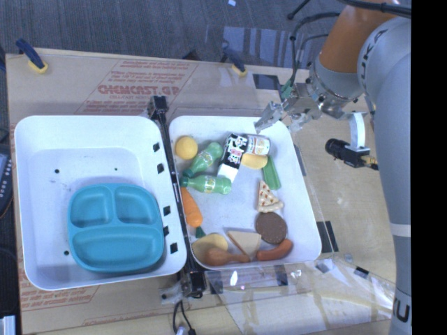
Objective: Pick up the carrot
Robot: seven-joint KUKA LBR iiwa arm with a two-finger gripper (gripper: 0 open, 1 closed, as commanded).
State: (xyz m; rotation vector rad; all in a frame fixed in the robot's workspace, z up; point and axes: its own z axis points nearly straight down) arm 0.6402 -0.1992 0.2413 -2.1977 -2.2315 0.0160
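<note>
The left white bin [28,208] holds a blue sectioned tray [115,230] towards its near side. The right white bin [302,208] carries toy food: a yellow lemon [186,147] at the far left, two green bottles [207,172] beside it, a black-and-white carton [233,156], a pizza slice [267,198], a brown patty [271,226], and a sausage [274,250] at the near edge. Brown cardboard [105,82] lies under both bins.

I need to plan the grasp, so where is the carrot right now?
In the camera view, the carrot lies in the right bin, against its left wall, just below the green bottle and above the yellow potato-like piece.
</note>
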